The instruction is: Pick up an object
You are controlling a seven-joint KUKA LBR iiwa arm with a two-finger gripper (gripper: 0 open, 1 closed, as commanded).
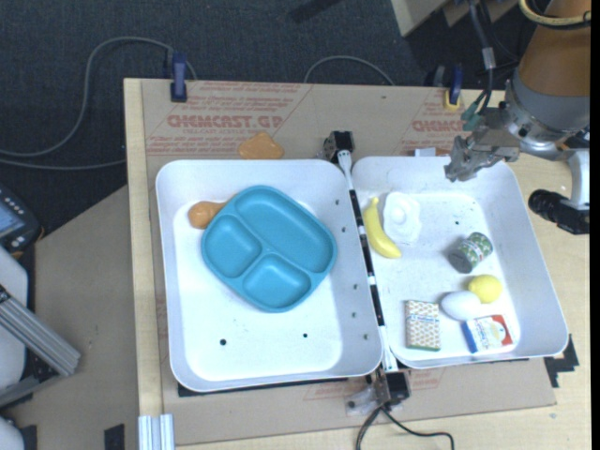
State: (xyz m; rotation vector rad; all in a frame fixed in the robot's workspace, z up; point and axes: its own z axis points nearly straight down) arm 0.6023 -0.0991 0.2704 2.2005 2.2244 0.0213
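The arm (pixel 553 54) enters at the upper right of the frame, its orange band at the top right corner and the grey wrist just below it. The gripper (pixel 466 162) hangs at the arm's lower left end, pointing down and to the left, right of centre in the upper frame.

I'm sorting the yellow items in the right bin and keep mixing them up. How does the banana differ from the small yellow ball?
The banana is long and curved; the yellow ball is round and compact. The banana lies along the right bin's left wall beside a white object; the ball sits toward the right side, touching a white egg-shaped object. The banana takes up more room than the ball. Both are yellow and rest in the same bin.
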